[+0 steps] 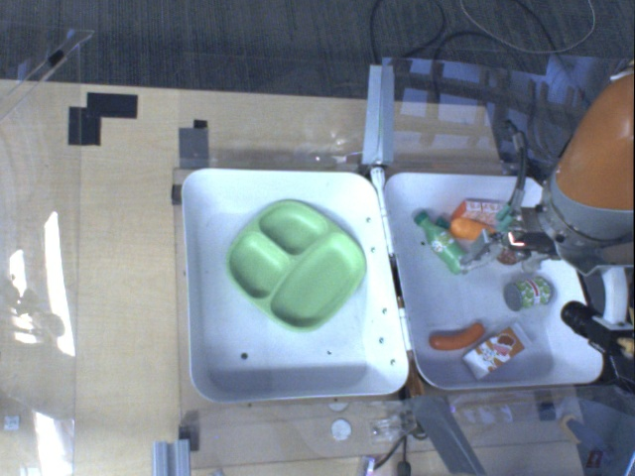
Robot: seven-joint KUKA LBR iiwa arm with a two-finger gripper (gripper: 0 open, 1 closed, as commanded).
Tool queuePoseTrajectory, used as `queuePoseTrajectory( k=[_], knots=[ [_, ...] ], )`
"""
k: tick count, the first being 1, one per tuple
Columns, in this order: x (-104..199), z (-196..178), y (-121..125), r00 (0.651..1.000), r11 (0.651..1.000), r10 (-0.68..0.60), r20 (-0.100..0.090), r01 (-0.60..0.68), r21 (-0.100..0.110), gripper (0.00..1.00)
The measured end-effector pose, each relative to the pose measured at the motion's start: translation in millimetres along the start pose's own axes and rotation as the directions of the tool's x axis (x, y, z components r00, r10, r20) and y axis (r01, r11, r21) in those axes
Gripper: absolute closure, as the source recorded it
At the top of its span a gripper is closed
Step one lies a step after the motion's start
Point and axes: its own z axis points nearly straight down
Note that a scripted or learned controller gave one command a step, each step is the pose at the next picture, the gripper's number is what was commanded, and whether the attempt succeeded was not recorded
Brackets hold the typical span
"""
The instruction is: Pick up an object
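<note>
Reaching into the right white bin (566, 370), the gripper (493, 247) hangs over the green plastic bottle (440, 242) and small orange ball (464, 228) near the far edge; its grip I cannot tell; nothing looks lifted yet.

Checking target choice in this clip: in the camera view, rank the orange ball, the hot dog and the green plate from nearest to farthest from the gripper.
From the gripper:
1. Orange ball, right bin, just left of the gripper.
2. Hot dog, same bin, toward the front edge.
3. Green plate, far off in the left bin.
</note>
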Motion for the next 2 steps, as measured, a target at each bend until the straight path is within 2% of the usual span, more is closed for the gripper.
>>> queuePoseTrajectory(
  k=[1,2],
  knots=[
    [-2,64,75,0.996,0.996,-0.094,0.0,0.094,0.001,0.0],
    [-10,141,121,0.982,0.982,-0.186,0.01,0.186,-0.029,0.0]
  ],
)
